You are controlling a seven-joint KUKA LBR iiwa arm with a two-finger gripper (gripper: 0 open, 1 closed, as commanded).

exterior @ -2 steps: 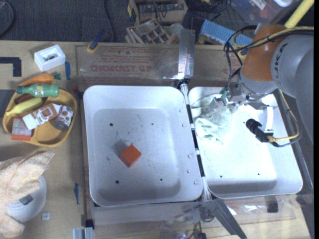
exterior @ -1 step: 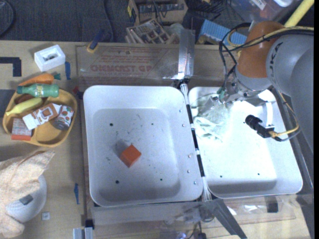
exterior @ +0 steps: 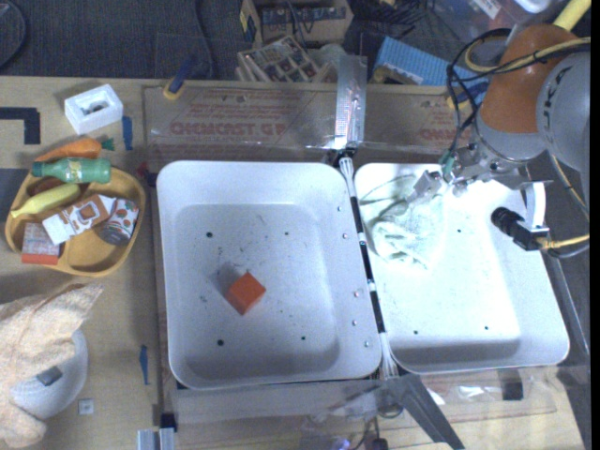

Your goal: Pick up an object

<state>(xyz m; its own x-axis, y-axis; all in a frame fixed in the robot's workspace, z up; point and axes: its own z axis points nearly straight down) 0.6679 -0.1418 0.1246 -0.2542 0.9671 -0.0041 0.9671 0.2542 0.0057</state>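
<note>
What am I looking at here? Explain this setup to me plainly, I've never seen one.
This is one picture from a camera fixed above a bench, looking down at a slant. The grey and orange machine at the right is a robot arm; its job is to pick something up. Its gripper is over the upper part of the right bin. Under it lies a crumpled pale cloth. Whether anything is held cannot be told from here. The left bin holds one orange block. Off to the left, outside the bins, a yellow bowl holds toy food and small packets, and a beige towel lies below it.
</note>
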